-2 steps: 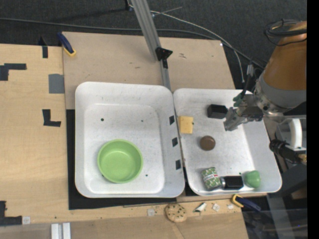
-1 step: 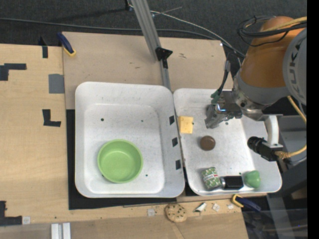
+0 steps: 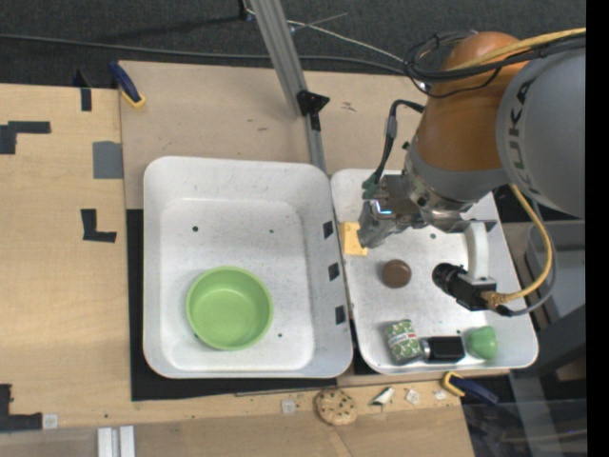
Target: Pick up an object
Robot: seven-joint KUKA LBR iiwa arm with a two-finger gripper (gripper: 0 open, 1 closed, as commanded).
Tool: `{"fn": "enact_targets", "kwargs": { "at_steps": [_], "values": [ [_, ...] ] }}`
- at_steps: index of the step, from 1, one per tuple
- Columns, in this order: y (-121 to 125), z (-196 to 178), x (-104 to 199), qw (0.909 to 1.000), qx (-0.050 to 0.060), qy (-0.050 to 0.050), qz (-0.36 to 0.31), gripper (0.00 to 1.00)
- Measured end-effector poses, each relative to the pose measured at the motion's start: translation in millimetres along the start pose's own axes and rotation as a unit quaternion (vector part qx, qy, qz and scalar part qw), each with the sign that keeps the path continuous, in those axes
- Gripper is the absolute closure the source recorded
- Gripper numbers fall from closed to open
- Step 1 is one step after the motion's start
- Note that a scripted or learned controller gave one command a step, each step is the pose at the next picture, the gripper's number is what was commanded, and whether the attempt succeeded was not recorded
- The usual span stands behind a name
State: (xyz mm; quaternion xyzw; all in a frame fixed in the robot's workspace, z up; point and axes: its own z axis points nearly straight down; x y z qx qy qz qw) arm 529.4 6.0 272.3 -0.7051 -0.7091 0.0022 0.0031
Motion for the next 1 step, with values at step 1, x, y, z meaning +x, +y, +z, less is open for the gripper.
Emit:
{"fn": "enact_targets", "kwargs": {
  "at_steps": [1],
  "values": [
    [8.6,23.0,47.5,1.0000,0.001,0.000,0.000,1.00]
  ]
}}
